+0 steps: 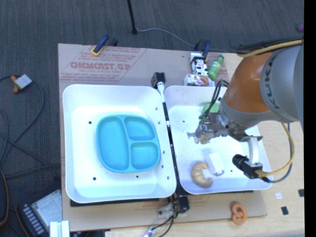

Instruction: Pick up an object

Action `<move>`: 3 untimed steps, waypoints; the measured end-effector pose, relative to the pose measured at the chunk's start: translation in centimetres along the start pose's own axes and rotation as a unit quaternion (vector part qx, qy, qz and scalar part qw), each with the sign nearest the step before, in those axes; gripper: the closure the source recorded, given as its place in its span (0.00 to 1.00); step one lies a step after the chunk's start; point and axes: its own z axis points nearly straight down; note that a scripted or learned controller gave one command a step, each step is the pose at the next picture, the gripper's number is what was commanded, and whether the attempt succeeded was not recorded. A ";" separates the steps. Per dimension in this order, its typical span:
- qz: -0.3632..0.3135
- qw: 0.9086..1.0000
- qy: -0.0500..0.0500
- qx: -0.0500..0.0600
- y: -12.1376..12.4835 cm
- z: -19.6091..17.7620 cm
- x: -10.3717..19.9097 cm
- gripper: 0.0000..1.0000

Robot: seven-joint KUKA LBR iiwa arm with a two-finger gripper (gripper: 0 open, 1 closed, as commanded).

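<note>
Two shallow white bins sit side by side on a brown cardboard-covered bench [98,65], the left bin [79,100] holding a blue three-compartment plastic plate [128,143]. Over the right bin [185,181], the metal two-finger gripper [203,134] hangs above bare floor with nothing visibly held; whether it is spread or closed, I cannot tell. A tan croissant-shaped toy [201,174] lies near the front wall, just beside a small white block [215,163].

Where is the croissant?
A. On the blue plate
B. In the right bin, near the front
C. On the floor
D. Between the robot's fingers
B: the croissant lies on the floor of the right bin, near its front edge, apart from the gripper and the blue divided plate in the left bin.
</note>
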 end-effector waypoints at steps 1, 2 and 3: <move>0.000 1.000 0.000 0.000 0.0 0.0 -0.9 1.00; 0.000 1.000 0.000 0.000 -3.6 0.0 -1.7 1.00; 0.000 1.000 0.000 -0.001 4.9 2.1 -3.8 1.00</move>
